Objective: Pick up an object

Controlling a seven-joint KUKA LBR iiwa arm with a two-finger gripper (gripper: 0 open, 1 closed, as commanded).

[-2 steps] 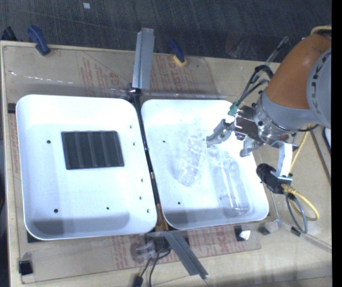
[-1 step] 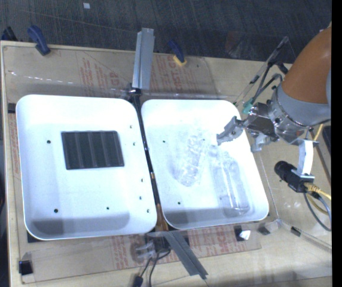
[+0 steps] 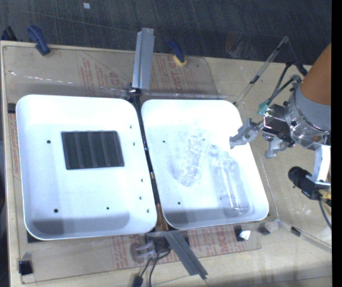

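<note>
My gripper (image 3: 256, 144) hangs over the right rim of the right bin (image 3: 159, 118), open, with nothing between its fingers. One fingertip (image 3: 240, 138) reaches in over the bin and the other sits outside the rim. In that bin lie two clear plastic items: a crumpled one (image 3: 189, 158) near the middle, and a bottle-like one (image 3: 231, 184) toward the front right, just below and left of the gripper. A dark grey ribbed rectangle (image 3: 92, 149) lies flat in the left bin (image 3: 33, 112).
A metal divider bar (image 3: 143, 58) stands at the back between the bins, and another bracket (image 3: 180, 256) sits at the front. Blue clamps (image 3: 39, 40) hold the board's far edge. Cables and a black part (image 3: 305, 181) hang by the arm at right.
</note>
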